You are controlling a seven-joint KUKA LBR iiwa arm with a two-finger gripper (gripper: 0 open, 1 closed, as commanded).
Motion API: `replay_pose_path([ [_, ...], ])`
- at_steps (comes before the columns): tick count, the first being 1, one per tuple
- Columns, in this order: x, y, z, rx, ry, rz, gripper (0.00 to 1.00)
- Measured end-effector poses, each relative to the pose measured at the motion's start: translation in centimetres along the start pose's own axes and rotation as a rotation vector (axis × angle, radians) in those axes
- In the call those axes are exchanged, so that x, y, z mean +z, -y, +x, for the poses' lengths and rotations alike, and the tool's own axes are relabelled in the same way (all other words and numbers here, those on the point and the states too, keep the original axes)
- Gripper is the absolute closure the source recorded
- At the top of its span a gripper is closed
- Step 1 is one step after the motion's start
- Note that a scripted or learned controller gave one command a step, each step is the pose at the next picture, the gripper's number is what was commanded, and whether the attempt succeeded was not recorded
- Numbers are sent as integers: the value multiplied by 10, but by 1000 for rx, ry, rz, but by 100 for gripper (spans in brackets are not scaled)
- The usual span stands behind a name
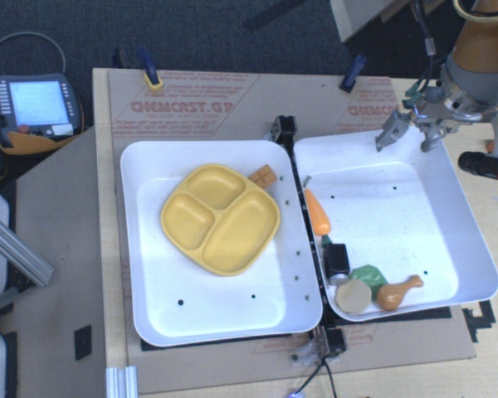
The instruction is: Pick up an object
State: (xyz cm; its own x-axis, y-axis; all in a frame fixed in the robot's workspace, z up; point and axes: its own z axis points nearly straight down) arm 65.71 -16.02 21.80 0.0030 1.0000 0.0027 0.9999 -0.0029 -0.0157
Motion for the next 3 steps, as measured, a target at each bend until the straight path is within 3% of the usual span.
replay_pose_path([
  [1, -10, -3, 1, -3, 3, -15, 0],
  [3, 97, 1, 5, -3, 2, -11, 0],
])
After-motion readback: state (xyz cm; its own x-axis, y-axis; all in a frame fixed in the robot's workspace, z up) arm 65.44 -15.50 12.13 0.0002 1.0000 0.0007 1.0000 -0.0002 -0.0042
